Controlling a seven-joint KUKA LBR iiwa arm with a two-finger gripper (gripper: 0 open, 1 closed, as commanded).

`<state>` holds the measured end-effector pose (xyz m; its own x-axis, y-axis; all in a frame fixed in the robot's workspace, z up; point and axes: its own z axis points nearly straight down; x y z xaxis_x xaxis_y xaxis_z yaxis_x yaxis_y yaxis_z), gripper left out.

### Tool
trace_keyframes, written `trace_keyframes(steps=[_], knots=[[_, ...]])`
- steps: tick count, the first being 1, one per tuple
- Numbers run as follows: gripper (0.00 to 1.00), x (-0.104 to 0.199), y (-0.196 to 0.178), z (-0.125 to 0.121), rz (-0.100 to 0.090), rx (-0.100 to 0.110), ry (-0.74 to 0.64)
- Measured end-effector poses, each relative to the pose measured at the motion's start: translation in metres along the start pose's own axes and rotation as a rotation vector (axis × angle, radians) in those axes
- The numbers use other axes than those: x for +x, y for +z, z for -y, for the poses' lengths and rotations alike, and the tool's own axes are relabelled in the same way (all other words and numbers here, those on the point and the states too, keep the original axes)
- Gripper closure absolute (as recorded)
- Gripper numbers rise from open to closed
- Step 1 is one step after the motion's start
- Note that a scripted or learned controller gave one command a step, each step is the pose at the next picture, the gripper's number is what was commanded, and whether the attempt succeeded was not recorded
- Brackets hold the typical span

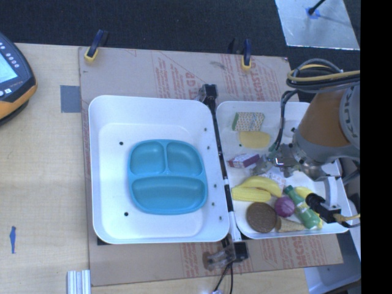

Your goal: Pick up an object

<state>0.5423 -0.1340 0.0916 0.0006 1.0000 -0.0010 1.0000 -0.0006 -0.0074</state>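
Two bins: the left bin (104, 164) holds a blue tray (167, 176); the toys lie crowded in the right bin (228, 112).
Gripper (280, 162): low over the right bin, near a banana (256, 188).
Fingers: cannot tell how open, nor whether anything is held.

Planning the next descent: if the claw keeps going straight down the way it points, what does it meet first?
Likely the bananas just below the claw, in the right bin; the pink packet lies close beside. Depth is unclear.

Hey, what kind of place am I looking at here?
Probably a robotics lab bench: two white bins clamped to a board, a grey-and-orange robot arm, and toy food such as a banana.
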Motion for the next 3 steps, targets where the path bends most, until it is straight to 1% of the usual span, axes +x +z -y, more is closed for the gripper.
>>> trace_keyframes(steps=[1,2,3], knots=[[0.0,0.035,-0.002,-0.069,-0.001,-0.01,-0.01],[0.0,0.038,-0.002,-0.116,0.0,-0.008,-0.007],[1.0,0.037,-0.013,-0.114,0.001,-0.002,-0.01]])
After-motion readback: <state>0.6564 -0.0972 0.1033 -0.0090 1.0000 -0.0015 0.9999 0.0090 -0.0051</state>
